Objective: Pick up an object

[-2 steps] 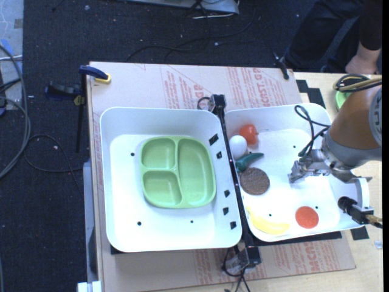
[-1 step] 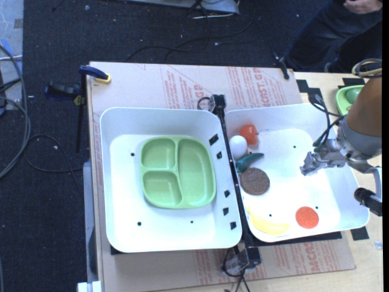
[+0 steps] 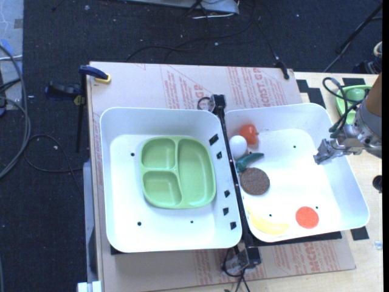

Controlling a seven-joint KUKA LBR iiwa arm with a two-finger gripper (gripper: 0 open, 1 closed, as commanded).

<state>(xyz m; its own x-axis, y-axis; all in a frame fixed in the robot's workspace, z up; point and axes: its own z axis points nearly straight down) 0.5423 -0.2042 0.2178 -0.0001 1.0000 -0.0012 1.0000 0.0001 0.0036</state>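
Note:
The right bin (image 3: 340,181) holds several small objects. A brown round cookie (image 3: 254,180) lies near its left wall, with a teal piece (image 3: 248,160) just above it. A white egg (image 3: 237,143) and an orange-red ball (image 3: 248,132) sit in the far left corner. A yellow banana shape (image 3: 268,224) and a red disc (image 3: 307,217) lie near the front. My gripper (image 3: 323,154) hangs over the right bin's right side, well right of the cookie, with nothing visible in it. Its tip is too small to read.
The left bin (image 3: 115,181) holds a green divided plate (image 3: 179,171). A black clip strip runs along the divider (image 3: 226,163) between the bins. A green object (image 3: 355,96) and cables sit off the bench at the far right. A blue-yellow clamp (image 3: 94,73) grips the board's far left corner.

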